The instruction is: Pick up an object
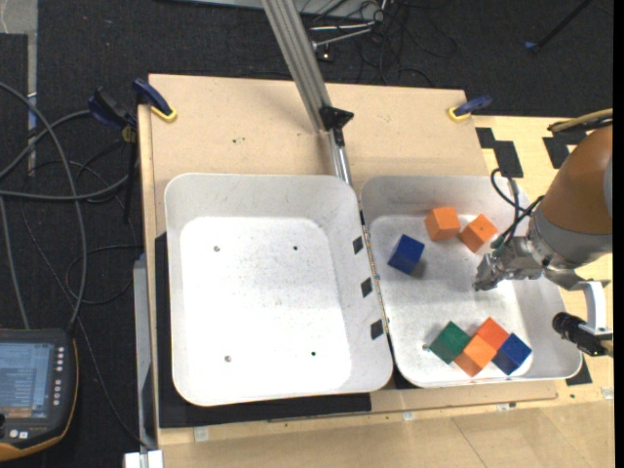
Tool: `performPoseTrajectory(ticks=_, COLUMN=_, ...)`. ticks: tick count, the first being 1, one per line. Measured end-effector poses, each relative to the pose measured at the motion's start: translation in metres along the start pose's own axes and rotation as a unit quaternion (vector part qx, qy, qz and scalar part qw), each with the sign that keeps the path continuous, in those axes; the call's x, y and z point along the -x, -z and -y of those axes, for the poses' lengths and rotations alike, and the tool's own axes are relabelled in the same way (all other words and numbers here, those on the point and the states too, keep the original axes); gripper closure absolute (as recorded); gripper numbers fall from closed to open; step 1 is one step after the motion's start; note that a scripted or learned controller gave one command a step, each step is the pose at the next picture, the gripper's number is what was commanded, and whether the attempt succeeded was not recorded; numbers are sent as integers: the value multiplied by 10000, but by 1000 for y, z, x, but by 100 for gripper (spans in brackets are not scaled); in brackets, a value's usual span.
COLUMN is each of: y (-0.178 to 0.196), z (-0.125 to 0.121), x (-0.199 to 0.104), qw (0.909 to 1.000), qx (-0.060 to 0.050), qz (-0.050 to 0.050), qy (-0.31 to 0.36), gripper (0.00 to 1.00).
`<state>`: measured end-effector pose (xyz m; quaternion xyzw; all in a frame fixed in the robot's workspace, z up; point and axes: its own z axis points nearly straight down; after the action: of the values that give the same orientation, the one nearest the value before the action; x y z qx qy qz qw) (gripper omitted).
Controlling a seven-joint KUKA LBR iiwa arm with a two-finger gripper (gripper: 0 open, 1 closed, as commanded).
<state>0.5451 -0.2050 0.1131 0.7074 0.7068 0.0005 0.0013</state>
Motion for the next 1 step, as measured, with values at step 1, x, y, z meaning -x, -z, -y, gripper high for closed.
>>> performPoseTrajectory(ticks=1, y=59, z=7, x=3, qw=10000, qx=17, qz=8, qy=-2, gripper=100)
